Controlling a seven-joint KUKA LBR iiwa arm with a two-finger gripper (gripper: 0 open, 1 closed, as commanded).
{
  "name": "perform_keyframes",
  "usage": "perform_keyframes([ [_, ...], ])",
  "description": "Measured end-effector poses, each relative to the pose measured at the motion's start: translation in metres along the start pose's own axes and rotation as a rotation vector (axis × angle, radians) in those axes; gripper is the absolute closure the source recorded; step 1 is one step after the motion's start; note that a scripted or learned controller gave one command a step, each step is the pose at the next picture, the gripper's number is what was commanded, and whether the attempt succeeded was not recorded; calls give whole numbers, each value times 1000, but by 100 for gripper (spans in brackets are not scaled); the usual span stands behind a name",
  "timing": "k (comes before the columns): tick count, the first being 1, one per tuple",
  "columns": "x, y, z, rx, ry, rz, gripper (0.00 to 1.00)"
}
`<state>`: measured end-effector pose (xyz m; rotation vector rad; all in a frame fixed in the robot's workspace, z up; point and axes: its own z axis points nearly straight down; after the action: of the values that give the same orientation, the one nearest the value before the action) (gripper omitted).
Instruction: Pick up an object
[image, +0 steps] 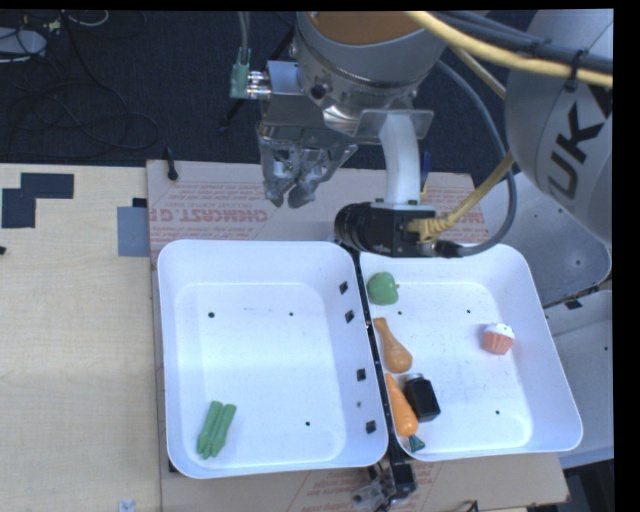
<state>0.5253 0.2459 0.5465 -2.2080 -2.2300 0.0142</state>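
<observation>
My gripper (293, 188) hangs high over the cardboard behind the left bin's (180, 262) far rim, and nothing shows in it. A green bean pod (216, 428) lies in the left bin's near left corner. The right bin (520, 262) holds a green round fruit (382, 288) at its far left and an orange squash (393, 346) below that. Further down along the left wall lie a carrot (402, 405) and a small black block (421, 397). A pink cupcake (497, 338) sits at the right.
Both bins rest on a cardboard sheet (220, 212) over a pale wooden bench (70, 330). The arm's big grey body (560, 110) fills the upper right. Dark cables lie on the floor behind.
</observation>
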Motion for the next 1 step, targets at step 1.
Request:
perform_keyframes([
  [1,1,0,-9,5,-2,-6,100],
])
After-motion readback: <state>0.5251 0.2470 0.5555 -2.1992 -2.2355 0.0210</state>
